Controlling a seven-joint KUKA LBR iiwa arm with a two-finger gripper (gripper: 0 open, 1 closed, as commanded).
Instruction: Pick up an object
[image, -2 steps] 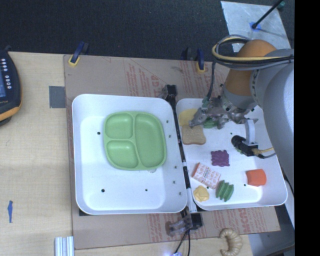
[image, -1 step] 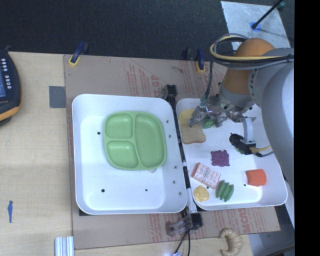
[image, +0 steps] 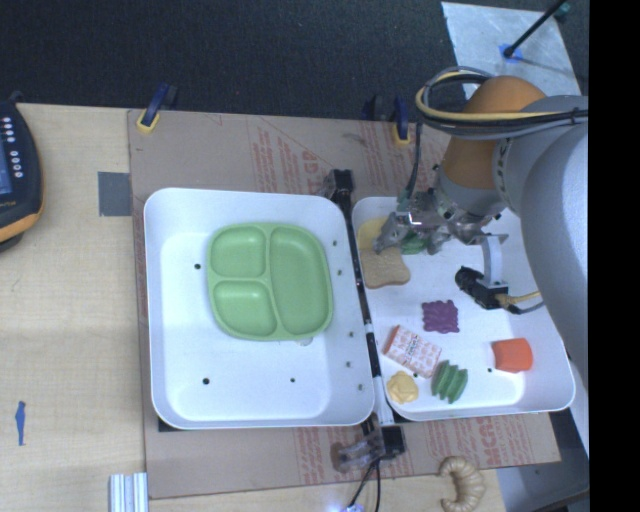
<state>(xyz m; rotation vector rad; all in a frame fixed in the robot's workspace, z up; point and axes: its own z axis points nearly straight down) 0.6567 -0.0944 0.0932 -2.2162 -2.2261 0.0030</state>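
Where the tool (image: 405, 236) hangs, a tan cookie (image: 385, 268) lies just below.

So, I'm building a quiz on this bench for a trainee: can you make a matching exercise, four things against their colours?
Things:
1. divided plate in the left bin
2. block at the right bin's right side
3. flat piece in the middle of the right bin
4. small lump at the right bin's near edge

Colours:
A. purple
B. yellow
C. light green
D. orange-red

Pairs: 1-C, 2-D, 3-A, 4-B
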